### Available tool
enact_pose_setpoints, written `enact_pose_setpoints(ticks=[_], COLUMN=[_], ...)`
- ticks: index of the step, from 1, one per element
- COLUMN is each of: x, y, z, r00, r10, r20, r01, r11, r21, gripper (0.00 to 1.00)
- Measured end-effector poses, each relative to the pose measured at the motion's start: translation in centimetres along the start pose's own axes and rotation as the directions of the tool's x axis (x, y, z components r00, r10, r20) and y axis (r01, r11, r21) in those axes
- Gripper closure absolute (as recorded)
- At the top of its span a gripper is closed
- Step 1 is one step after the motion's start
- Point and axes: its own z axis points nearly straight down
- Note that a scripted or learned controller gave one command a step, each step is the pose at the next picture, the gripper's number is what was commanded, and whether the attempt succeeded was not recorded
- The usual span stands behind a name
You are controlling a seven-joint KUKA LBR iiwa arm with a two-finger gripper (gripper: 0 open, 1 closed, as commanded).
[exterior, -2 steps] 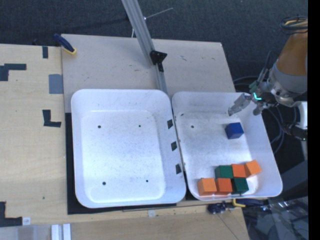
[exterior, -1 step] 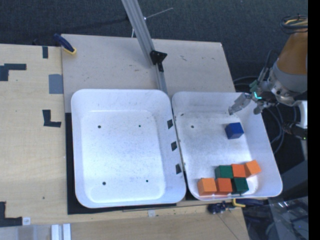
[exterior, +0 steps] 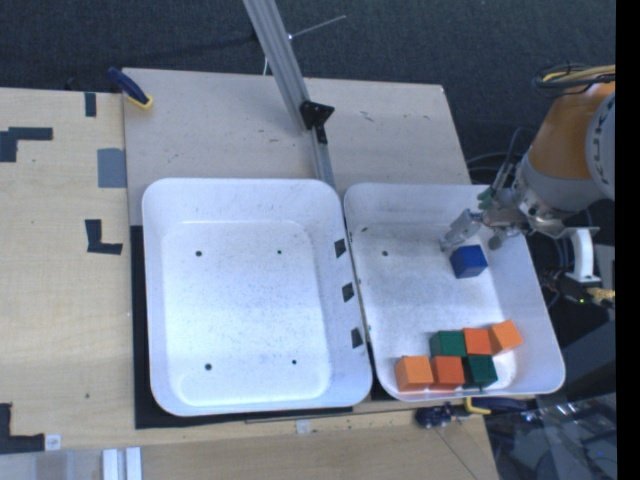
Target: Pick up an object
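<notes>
**Pincer over blue block in right bin**

The arm (exterior: pixel 570 148), grey with an orange band, reached in from the right, over the right bin (exterior: pixel 400 218). The pincer (exterior: pixel 470 230) sat low above that bin's upper right part. One grey finger (exterior: pixel 460 230) stuck out to the left; the other was hard to make out, so spread or pressed together could not be told.

A blue block (exterior: pixel 468 261) lay on the bin floor just below the pincer tip, touching or nearly touching it. It was not seen between the fingers, so no grasp was confirmed.

The rest of the blocks clustered at the bin's near right corner, well apart from the blue one. An orange block (exterior: pixel 413 371) was leftmost, and a second orange block (exterior: pixel 448 369) touched it. A green block (exterior: pixel 448 344) sat behind those, next to a third orange block (exterior: pixel 477 341). A tilted orange block (exterior: pixel 506 335) was rightmost. A dark green block (exterior: pixel 482 369) sat at the front, beside the second orange one.

The left bin (exterior: pixel 245 293) sat right beside the right bin, rims touching. Both rested on the pale counter (exterior: pixel 220 128). A metal pole (exterior: pixel 275 43) slanted down from the top to a black clamp (exterior: pixel 316 114) behind the bins. A blue and yellow item (exterior: pixel 130 86) lay at the counter's far left corner; too small to identify.
</notes>
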Motion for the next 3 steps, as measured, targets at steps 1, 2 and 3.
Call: enact_pose_setpoints(ticks=[1, 2, 3], x=[-0.61, -0.57, -0.50], y=[0.19, 0.17, 0.15], z=[6.14, 6.13, 5.17], r00=[1.000, 1.000, 1.000], r10=[0.001, 0.000, -0.001], r20=[0.000, 0.002, 0.001], r01=[-0.001, 0.000, 0.001], r11=[1.000, 1.000, 1.000], r21=[0.001, -0.004, -0.003], gripper=[0.00, 0.00, 1.00])
